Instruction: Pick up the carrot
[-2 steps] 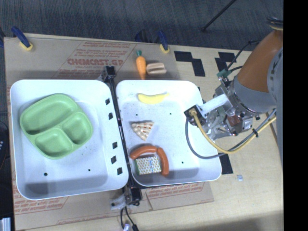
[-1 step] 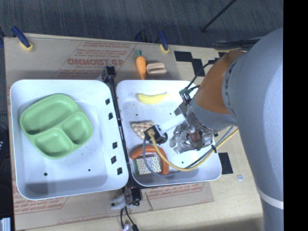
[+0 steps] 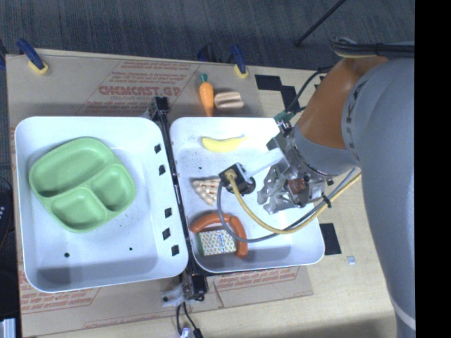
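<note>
Where the arm [image 3: 352,118] reaches in from the right, its bulk covers the right side of the right bin [image 3: 184,189], and the gripper [image 3: 282,189] sits low over that bin amid metal parts and looped cables [image 3: 243,213], too cluttered to make out; whether it is spread or closed cannot be told, and nothing is seen between its tips. The carrot [image 3: 206,95] lies outside both bins, on the cardboard [image 3: 127,83] that covers the desk just behind the right bin's far rim, its green top pointing away. Just right of it lies a small brown and pale object [image 3: 228,101], hard to identify. Inside the right bin are a banana [image 3: 223,143] near the far wall, a tan ridged piece [image 3: 206,189] toward the left wall, and an orange curved item [image 3: 211,222] around a patterned block [image 3: 216,242] by the near rim. The left bin [image 3: 28,259] holds a green divided plate [image 3: 81,183]. Blue clamps [image 3: 32,55] grip the cardboard's far edge.
</note>
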Available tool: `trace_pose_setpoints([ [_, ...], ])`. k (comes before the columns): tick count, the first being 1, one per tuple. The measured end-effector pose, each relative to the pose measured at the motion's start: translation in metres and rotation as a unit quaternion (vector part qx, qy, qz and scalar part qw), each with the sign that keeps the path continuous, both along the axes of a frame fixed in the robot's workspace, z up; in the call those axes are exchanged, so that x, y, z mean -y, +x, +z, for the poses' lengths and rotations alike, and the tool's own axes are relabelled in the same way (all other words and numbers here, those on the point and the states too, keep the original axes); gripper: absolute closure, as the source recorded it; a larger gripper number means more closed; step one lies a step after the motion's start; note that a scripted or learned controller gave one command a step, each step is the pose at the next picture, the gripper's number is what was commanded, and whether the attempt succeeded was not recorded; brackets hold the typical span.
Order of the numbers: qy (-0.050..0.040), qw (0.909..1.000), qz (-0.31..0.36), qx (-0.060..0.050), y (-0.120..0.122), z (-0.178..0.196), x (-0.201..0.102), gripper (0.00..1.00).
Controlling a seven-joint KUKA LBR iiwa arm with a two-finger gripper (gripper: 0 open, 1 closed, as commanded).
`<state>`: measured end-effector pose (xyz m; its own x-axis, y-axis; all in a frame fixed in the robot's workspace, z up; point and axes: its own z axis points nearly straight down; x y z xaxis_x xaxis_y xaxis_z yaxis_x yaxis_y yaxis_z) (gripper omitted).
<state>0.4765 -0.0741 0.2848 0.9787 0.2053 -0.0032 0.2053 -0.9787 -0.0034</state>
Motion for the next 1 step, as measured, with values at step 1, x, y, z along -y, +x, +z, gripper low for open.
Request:
trace_pose_setpoints([
  [1, 0.0003, 1.0000, 0.001, -0.001, -0.0002, -0.0100, -0.0448, 1.00],
])
